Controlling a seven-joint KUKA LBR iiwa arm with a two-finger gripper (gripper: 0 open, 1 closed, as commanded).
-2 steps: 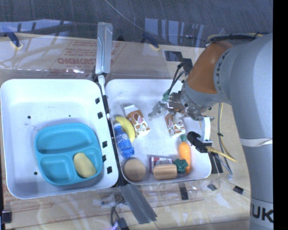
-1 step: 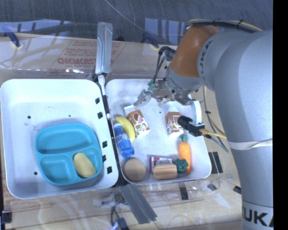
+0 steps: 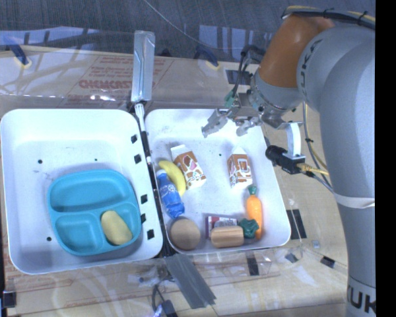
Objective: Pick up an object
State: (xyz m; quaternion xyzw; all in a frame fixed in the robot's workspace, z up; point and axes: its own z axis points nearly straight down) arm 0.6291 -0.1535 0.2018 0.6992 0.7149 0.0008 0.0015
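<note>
We see two white bins side by side on the tabletop (image 3: 66, 78). We take the right bin (image 3: 277, 203) as the landmark for all positions below.

The gripper (image 3: 228, 123) hangs over the far part of the right bin, above bare bin floor. Its jaws stand spread apart, with nothing between the fingers. The grey arm (image 3: 336, 111) with its orange band (image 3: 287, 48) enters from the right side of the bin.

Contents of the right bin:
- A small carton (image 3: 240, 169) lies near the middle, nearest of all items to the gripper yet clear of it.
- A second carton (image 3: 190, 166) lies toward the left wall, tilted.
- A banana (image 3: 173, 175) lies just beside the second carton, on its left.
- A blue bottle (image 3: 169, 195) lies along the left wall, touching the banana.
- A brown ball (image 3: 184, 234) rests in the near left corner.
- A carrot (image 3: 253, 210) lies near the right wall, with its green top pointing to the near edge.
- A tan block (image 3: 226, 237) lies at the near wall, between the ball and the carrot top.

The left bin (image 3: 26, 131), adjoining the right bin's left wall, holds a blue divided tray (image 3: 86, 197). A yellow lemon (image 3: 117, 227) sits in the tray compartment nearest the right bin.
</note>
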